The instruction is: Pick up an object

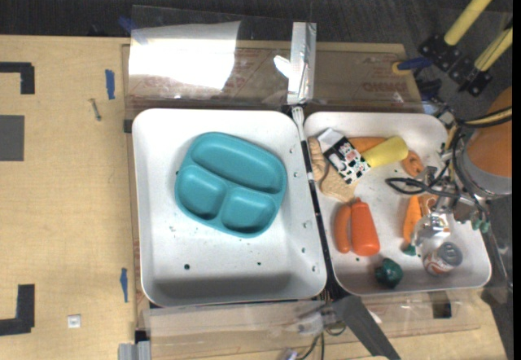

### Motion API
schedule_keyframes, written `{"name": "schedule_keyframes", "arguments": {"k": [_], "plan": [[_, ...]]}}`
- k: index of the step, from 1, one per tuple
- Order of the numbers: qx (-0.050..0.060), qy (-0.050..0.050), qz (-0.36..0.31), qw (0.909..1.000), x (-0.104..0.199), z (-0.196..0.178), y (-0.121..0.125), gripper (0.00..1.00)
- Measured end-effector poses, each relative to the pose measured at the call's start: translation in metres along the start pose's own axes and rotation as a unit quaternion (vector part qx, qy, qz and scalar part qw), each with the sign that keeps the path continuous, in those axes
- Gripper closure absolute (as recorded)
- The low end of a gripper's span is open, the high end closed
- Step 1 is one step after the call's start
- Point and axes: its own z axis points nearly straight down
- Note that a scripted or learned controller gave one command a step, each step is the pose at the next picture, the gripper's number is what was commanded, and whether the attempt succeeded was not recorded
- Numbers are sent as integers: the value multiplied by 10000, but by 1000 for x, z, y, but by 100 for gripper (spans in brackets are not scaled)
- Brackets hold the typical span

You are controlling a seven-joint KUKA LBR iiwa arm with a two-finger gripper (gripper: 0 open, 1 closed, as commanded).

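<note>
A: Item one, left bin (pixel 155 269)?

B: One teal divided plate (pixel 231 182), three compartments, lying flat near the bin's middle. Nothing else in it.

A: Right bin (pixel 358 283)?

B: Mixed lot. An orange hot-dog toy (pixel 356 227) at lower centre, two sausage-like pieces side by side. A dark green ball (pixel 388 272) just below it, near the front wall. A yellow block (pixel 385 151) toward the back, touching a black-and-white spotted piece (pixel 344 160), with a tan flat piece (pixel 329 181) under that one. A thin orange carrot-like piece (pixel 410 217) to the right of the hot dog. A small orange scrap (pixel 412 163) beside the yellow block.

A: Gripper?

B: Gripper (pixel 437 243) low in the bin's right front corner, amid cables and metal parts. Whether the claw is spread or pinched, I cannot tell; too cluttered there.

A: Anything held?

B: Nothing visibly between its tips. Every listed item rests on the bin floor.

A: Task status?

B: By my reading, the arm is down at the bin but no pick is confirmed. Grasp and lift remain. The carrot-like piece lies closest.
</note>
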Motion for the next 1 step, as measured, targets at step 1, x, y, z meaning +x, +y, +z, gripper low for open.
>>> {"name": "schedule_keyframes", "arguments": {"k": [1], "plan": [[-24,171,44,9998,15,15,8,0]]}}
